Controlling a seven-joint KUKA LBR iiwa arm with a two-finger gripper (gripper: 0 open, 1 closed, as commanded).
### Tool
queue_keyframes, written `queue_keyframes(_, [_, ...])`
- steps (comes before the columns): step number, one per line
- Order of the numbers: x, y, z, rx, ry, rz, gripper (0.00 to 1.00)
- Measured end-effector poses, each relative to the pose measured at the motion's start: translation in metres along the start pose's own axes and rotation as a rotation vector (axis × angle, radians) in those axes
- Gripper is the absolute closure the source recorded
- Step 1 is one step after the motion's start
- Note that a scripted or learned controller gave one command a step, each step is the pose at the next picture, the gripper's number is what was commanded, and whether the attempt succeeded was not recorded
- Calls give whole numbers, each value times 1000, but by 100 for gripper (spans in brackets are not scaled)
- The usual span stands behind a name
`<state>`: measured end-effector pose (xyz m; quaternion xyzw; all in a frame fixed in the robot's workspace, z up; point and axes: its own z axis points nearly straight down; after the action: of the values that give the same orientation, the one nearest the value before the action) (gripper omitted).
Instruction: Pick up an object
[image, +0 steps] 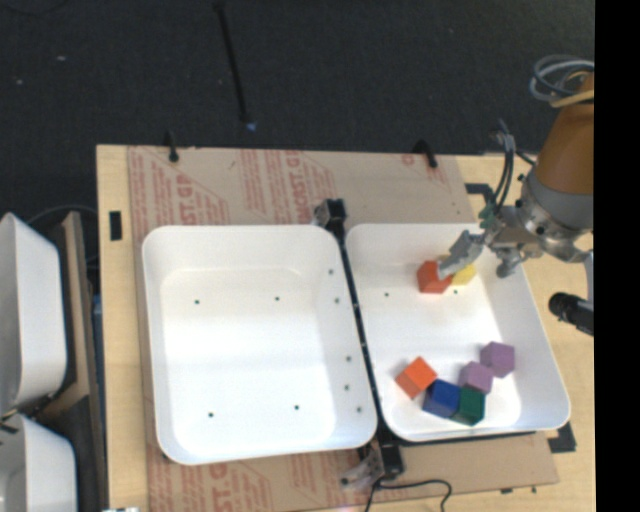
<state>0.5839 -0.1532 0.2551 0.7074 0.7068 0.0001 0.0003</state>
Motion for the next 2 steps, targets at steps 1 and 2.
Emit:
queue_keyframes(1, [-52,49,138,12,2,3,0])
queue_keyframes(2, [-20,68,149,4,-2,5,0])
